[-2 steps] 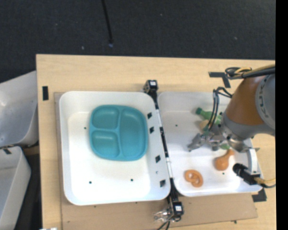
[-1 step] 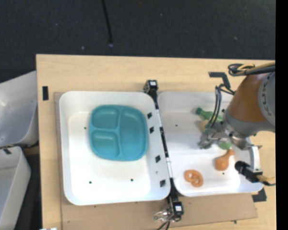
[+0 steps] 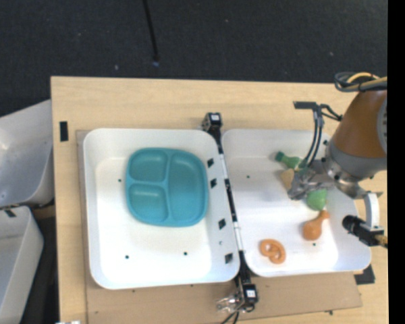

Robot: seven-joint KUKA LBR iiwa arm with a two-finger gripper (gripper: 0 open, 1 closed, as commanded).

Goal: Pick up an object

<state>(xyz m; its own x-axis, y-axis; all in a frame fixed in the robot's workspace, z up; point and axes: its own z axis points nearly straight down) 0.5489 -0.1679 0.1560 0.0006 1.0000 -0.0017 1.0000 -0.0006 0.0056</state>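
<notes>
A pale wooden worktop [image 3: 142, 103] carries two shallow white bins set side by side and touching along a middle seam. The left bin [image 3: 101, 248] sits nearer the worktop's left edge; the right bin [image 3: 256, 154] reaches toward its right edge. A small black mark [image 3: 63, 131] lies on the wood left of the left bin.

Tray [image 3: 167, 185] in left bin [image 3: 94, 248]; pretzel [image 3: 273, 250] in right bin [image 3: 256, 154].

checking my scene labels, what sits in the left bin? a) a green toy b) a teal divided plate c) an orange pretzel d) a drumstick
b: the teal divided plate lies in the left bin, while the orange pretzel, the drumstick and the green toy all lie in the right bin.
</notes>
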